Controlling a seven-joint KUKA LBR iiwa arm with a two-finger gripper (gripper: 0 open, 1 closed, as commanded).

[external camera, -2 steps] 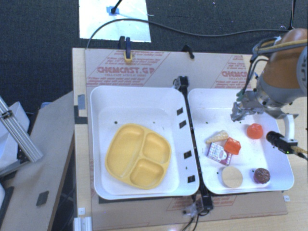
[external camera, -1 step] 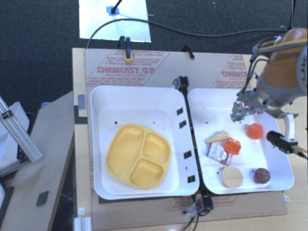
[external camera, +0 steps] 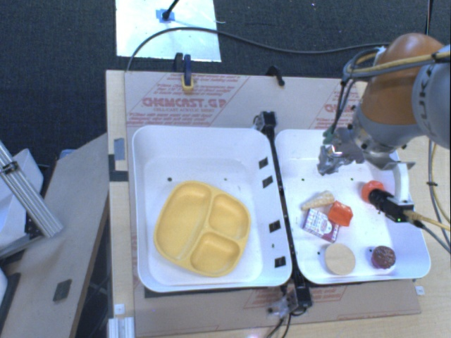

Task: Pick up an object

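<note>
Left bin [external camera: 204, 136]: one yellow divided tray [external camera: 203, 227].

Right bin [external camera: 299, 146]: pale corn piece [external camera: 318, 201], orange-red piece [external camera: 341, 213], red-and-white packet [external camera: 318, 223], round tan disc [external camera: 340, 258], dark red-brown ball [external camera: 383, 257], orange-red item [external camera: 371, 189] by the right wall.

My gripper [external camera: 329, 162]: over the right bin's upper part, apart from all items; whether it is open or closed I cannot tell.

My claw [external camera: 330, 162] over the bench [external camera: 204, 94], two white bins side by side on it, right bin [external camera: 299, 146] beneath me, left bin [external camera: 151, 146] off to my left
</note>
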